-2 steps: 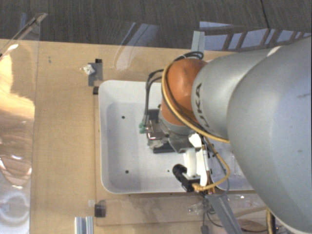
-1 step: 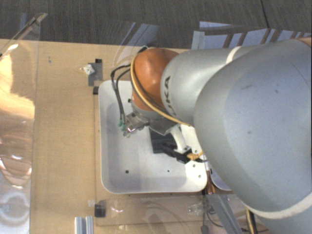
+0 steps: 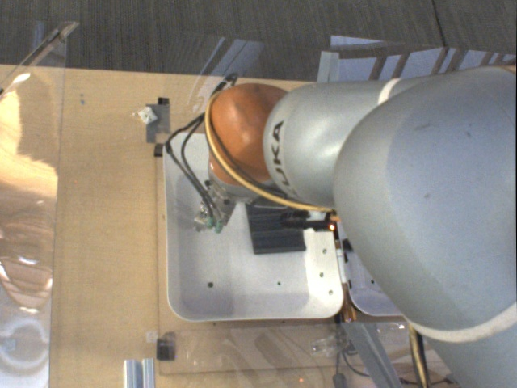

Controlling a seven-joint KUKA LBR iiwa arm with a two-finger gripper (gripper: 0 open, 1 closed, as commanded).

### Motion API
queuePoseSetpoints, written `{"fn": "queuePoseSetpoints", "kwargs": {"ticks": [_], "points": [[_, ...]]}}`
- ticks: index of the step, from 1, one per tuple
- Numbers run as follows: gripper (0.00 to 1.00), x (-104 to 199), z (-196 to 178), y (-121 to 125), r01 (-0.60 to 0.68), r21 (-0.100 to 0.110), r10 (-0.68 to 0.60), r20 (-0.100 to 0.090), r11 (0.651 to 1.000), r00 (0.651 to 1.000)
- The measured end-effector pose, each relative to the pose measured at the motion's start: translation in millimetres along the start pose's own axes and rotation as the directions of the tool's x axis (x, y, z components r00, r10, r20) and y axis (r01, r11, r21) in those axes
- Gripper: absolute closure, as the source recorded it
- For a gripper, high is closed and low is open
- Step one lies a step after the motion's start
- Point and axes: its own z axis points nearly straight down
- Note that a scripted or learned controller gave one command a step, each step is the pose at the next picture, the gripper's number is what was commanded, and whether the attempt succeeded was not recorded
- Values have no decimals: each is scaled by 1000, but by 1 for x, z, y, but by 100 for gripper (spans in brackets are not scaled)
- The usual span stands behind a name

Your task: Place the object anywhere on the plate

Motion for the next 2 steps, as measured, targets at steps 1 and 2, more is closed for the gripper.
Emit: {"fn": "queuePoseSetpoints", "kwargs": {"ticks": [1, 2], "points": [[100, -45, 2, 47, 199, -1, -199, 0, 980, 980], [100, 8, -71, 12, -48, 5, 48, -5, 999, 999]]}}
